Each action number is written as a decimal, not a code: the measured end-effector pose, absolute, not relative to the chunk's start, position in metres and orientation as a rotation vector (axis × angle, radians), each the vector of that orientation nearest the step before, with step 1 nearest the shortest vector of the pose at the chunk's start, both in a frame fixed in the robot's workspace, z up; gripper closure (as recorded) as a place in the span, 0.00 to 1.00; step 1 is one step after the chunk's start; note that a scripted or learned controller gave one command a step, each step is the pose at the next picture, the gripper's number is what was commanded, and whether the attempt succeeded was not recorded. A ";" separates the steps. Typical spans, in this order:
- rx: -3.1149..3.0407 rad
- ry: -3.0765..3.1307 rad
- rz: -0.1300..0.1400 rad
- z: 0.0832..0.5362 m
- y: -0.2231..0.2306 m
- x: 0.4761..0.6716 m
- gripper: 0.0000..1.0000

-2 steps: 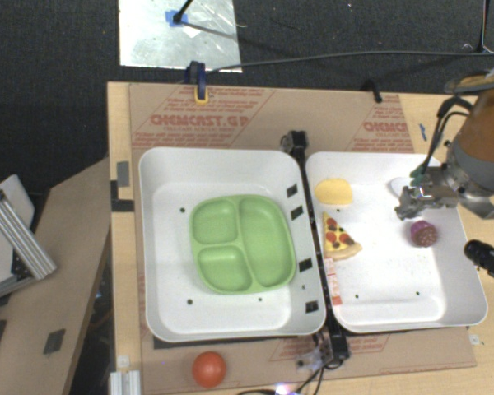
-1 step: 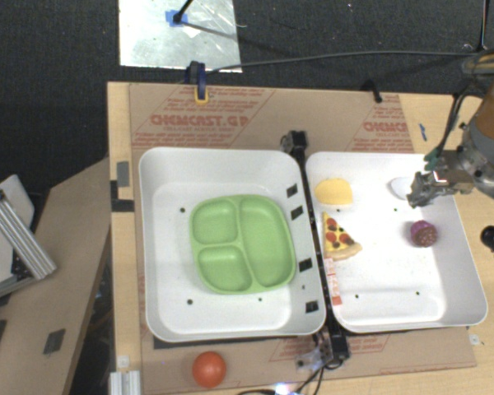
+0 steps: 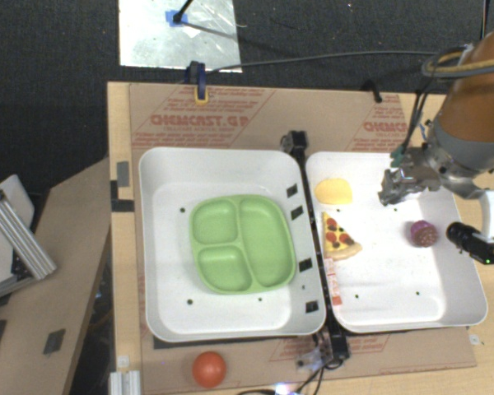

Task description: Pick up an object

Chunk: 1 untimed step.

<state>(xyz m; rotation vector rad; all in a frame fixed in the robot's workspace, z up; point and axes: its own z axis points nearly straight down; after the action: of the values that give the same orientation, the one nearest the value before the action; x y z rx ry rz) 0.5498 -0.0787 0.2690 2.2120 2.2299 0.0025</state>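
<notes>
An orange ball (image 3: 208, 369) is sitting on the bench's near edge, outside the bins. In the left bin (image 3: 160, 220) a green divided plate (image 3: 240, 243) is lying at the middle. In the right bin (image 3: 445, 295), a pizza slice (image 3: 339, 237) is resting against the left wall, a purple ball (image 3: 423, 234) toward the right edge, a yellow piece (image 3: 333, 191) near the far-left corner. The gripper (image 3: 393, 189) is hovering beside it; whether the claw is open I cannot tell. It should be centring over one piece before descending.

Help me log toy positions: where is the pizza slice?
The triangular toy pizza slice lies in the right white bin, near its left wall, just below the yellow round piece.
</notes>
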 end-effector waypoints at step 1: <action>2.212 2.229 0.004 0.261 -0.042 0.575 1.00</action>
<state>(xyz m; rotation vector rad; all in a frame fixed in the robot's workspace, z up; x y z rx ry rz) 0.5754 -0.0416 0.2609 2.2115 2.2290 0.0036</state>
